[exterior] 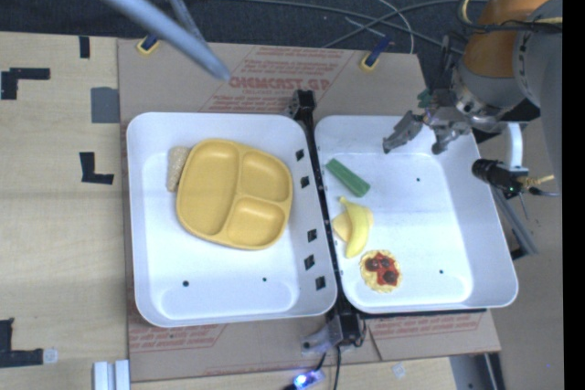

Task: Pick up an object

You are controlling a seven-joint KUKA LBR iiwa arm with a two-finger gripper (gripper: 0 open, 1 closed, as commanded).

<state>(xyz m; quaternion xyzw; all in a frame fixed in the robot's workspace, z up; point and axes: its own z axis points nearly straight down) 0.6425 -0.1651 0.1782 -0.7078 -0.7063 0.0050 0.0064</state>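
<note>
Banana [354,226] is sitting in the right bin [457,224], well below and a bit left of the gripper [422,140], lying near the bin's left wall. The gripper's fingers are spread apart with nothing between them, hovering over the bin's upper edge. Closest thing to it is the green block [348,177], down and to the left, just above the banana. Further down past the banana there's a little pizza-looking piece [380,270] with red topping. Way off to the gripper's left, the other bin [155,288] has a yellow divided plate [234,193], with a tan slice [175,168] tucked against the plate's far side.
</note>
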